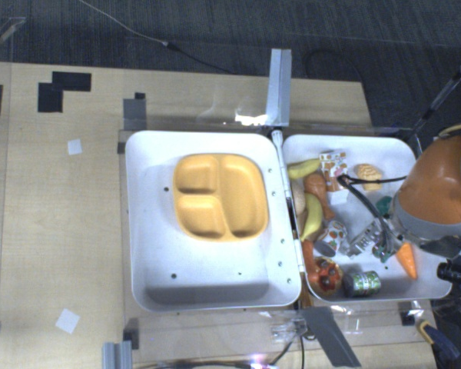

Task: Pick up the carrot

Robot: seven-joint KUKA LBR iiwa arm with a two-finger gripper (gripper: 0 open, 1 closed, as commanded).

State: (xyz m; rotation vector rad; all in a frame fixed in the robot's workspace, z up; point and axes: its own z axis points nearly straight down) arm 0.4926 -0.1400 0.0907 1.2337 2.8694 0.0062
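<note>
Carrot (406, 259) lies in the right bin (415, 154), near its front right corner, just beside the hand (378, 242); long axis runs roughly near-to-far, thin tip toward the front edge. Can't tell whether the hand is released or clenched. Risk: a miss, or grabbing the foil packet (335, 237) or can (362, 283) crowded close by.

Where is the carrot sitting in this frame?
The carrot lies in the right bin, near its front right corner, just right of the hand and up and right of the green can.
</note>
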